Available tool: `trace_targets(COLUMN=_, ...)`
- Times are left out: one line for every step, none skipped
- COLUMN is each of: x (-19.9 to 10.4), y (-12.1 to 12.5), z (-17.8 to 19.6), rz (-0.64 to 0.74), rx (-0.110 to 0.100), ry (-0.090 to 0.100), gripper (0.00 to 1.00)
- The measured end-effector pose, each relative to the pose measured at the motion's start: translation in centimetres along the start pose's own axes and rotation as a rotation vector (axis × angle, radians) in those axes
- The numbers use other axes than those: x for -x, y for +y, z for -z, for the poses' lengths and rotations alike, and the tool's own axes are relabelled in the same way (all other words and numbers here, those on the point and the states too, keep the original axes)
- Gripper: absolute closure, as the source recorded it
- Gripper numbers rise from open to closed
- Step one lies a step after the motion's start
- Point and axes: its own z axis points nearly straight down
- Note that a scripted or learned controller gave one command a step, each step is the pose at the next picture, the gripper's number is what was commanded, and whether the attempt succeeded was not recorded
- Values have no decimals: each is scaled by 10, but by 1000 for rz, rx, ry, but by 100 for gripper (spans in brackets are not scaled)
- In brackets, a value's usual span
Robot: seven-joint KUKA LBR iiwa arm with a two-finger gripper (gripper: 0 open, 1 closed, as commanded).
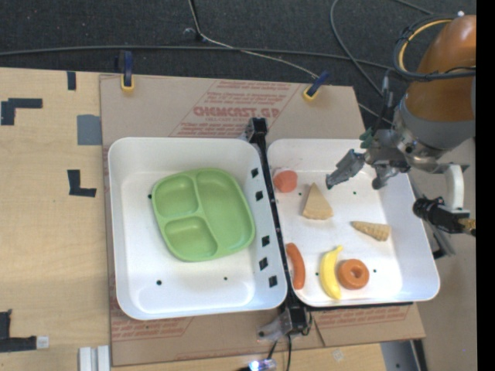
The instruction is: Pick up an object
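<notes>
Hovering over the right shallow white bin (402, 230), fingers spread and grasping nothing.
Gripper (360, 175) hangs above a tan wedge-shaped block (315, 204), beside a small orange-red ball (286, 180).

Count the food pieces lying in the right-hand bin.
6: small red ball at the far left, tan wedge mid-bin, cone toward the right, orange carrot-like piece near left, banana and donut at the near edge. The gripper may hide more.

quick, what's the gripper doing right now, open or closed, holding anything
Gripper: open, holding nothing, over the right bin above the tan wedge.
</notes>
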Motion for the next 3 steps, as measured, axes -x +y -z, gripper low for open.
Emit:
trace_targets(x=0, y=2, z=6, rz=3, rx=11, ry=-1, gripper=0)
trace_targets(x=6, y=4, z=-40, rz=2, rx=6, ry=-2, gripper=0)
trace_targets(x=8, y=6, z=-85, rz=2, rx=6, ry=-1, gripper=0)
